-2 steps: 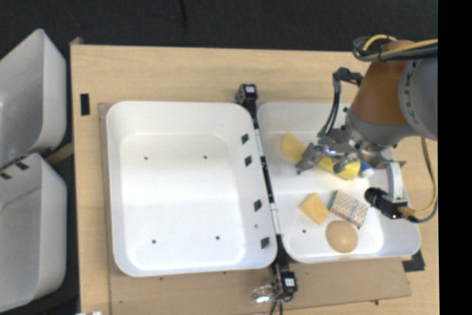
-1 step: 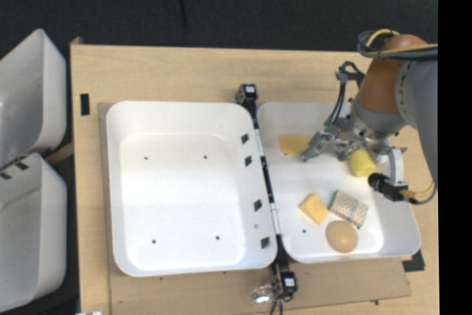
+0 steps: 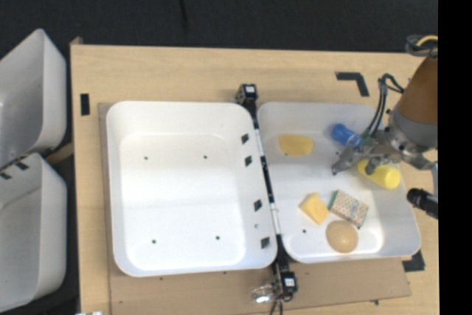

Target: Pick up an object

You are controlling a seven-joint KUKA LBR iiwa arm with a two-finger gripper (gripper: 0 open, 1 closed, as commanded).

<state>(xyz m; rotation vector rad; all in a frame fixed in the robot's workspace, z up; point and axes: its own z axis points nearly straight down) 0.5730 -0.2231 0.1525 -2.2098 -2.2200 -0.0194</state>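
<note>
All the loose things lie in the right bin [image 3: 295, 247], which puts them within the arm's reach from the right; the left bin [image 3: 177, 188] beside it is bare white, perhaps kept as the place to drop whatever is lifted. The pincer [image 3: 348, 158] is low in the right bin's upper part, its dark fingers splayed toward the bin's middle, so I judge it released and grasping nothing; no object sits between the fingers.

Two things flank it closely: a blue cylinder [image 3: 344, 134] just above the fingers and a yellow cylinder [image 3: 383, 175] just below the wrist; either seems the likely target, and the pincer sits between them rather than over one, which may be a poor aim. Farther off, a pale yellow oval piece [image 3: 296, 145] lies near the bin's upper left; a yellow block [image 3: 314, 208], a patterned packet [image 3: 349, 208] and a tan round ball [image 3: 341, 237] cluster near the lower edge, the packet just beside the block and touching or nearly touching the ball.

The task looks not yet accomplished; the fingers would need to straddle one cylinder and clench before any lift; round shapes may roll away on the smooth floor.

The bench [image 3: 177, 74] carries both bins side by side.
</note>
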